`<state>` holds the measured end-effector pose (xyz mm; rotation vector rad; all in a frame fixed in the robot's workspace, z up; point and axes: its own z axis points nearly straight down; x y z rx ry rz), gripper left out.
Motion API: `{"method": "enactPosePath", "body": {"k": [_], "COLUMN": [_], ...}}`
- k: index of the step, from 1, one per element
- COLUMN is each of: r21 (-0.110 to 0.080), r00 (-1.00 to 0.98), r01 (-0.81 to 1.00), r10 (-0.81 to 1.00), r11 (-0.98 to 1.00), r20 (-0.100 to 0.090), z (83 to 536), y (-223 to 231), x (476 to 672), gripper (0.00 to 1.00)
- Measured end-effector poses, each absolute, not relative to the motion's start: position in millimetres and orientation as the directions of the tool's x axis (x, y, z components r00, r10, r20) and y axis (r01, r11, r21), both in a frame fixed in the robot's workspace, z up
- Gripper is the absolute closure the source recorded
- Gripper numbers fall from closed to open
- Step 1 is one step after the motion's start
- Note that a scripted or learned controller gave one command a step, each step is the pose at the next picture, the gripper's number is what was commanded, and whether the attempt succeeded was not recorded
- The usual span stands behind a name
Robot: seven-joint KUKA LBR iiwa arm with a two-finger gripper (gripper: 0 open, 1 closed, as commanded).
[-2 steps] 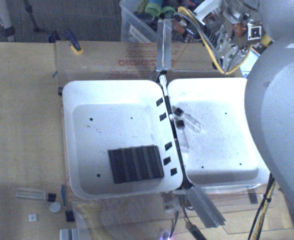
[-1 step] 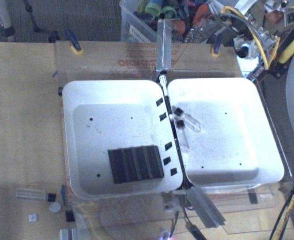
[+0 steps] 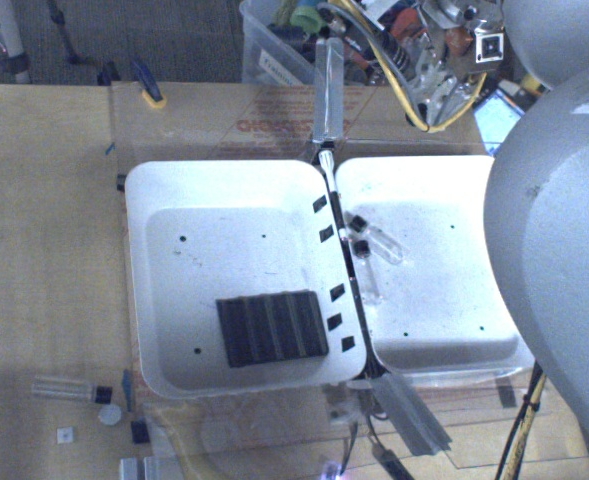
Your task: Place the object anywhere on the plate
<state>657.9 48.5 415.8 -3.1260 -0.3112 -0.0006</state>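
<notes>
A dark ribbed rectangular plate (image 3: pixel 272 328) lies flat in the left shallow white bin (image 3: pixel 174 193), near its front wall. In the right white bin (image 3: pixel 444 183), a small clear plastic tube (image 3: pixel 372 244) rests close to the dividing edge. The grey arm (image 3: pixel 554 238) covers the right side.

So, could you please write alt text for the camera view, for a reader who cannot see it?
Two shallow white bins sit side by side: the left bin holds a dark ridged rectangular plate, the right bin a small clear object near the divider. The grey robot arm covers the right edge.
</notes>
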Motion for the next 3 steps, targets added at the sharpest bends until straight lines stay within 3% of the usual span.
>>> {"method": "enactPosePath", "body": {"k": [1,2,3], "r21": [-0.005,0.001,-0.003], "r00": [0.858,0.980,0.850], "r01": [0.514,0.198,0.526], "r10": [0.514,0.198,0.526], "r11": [-0.858,-0.980,-0.850], "r20": [-0.006,0.002,-0.004], "z": [434,416,423], "y": [-1,8,-57], "x": [626.8,655.7,654.6], "gripper": [1.00,1.00,1.00]}}
